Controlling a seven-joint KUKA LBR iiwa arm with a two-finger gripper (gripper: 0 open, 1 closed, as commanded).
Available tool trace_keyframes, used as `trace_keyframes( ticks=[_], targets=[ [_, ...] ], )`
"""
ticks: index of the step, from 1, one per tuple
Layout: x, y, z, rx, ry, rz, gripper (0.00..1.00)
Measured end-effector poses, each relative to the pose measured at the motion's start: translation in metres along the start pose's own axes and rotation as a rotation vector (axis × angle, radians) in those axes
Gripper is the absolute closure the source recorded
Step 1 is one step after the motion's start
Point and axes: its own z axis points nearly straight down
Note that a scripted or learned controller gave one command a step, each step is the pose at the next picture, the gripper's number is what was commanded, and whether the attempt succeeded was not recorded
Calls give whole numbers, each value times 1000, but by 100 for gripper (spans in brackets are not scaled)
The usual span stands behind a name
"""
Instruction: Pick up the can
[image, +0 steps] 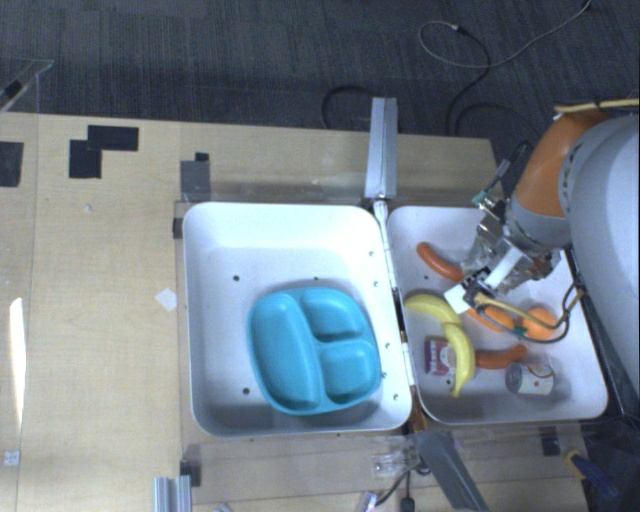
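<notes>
Low in the right white bin (590, 400) lies the small silver metal can (528, 379) on its side, near a yellow banana (455, 345) and an orange carrot (515, 318). Higher up, the grey arm's gripper (478, 290) hovers beside a reddish sausage (440, 261); whether it is clenched cannot be told. A blue divided plastic tray (312, 350) sits in the left bin (210, 300).

The grey arm (600, 180) reaches in from the right, its gripper (478, 288) angled down-left.
</notes>
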Motion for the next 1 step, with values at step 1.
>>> trace_keyframes(
  ticks=[1],
  targets=[
    [-17,61,16,-14,5,49,100]
  ],
)
